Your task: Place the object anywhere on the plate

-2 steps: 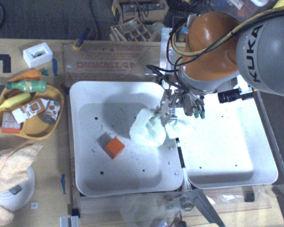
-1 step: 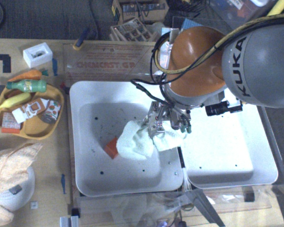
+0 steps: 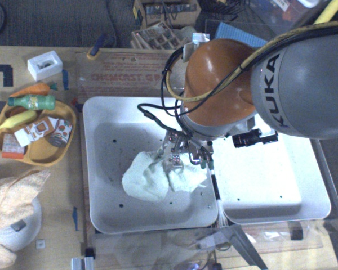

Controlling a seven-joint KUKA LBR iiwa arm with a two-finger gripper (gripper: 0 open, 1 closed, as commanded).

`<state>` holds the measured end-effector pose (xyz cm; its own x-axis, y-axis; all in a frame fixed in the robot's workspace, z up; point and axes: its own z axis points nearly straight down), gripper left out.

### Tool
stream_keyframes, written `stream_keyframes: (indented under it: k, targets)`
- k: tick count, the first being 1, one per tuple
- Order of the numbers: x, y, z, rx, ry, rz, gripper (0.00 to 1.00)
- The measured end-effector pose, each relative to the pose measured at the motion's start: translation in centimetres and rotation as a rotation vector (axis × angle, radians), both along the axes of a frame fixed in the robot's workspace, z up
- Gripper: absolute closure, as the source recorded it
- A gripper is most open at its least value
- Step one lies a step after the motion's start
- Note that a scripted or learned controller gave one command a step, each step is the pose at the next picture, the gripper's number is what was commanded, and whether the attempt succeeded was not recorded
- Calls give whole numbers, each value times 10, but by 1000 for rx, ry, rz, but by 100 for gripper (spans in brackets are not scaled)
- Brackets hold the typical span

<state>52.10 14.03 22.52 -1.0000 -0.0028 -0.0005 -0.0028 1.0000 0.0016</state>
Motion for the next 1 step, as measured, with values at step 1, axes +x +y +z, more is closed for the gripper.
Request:
stream_keyframes:
  k: [1]
  targets:
    - [0,0,0,0,-1,0,0]
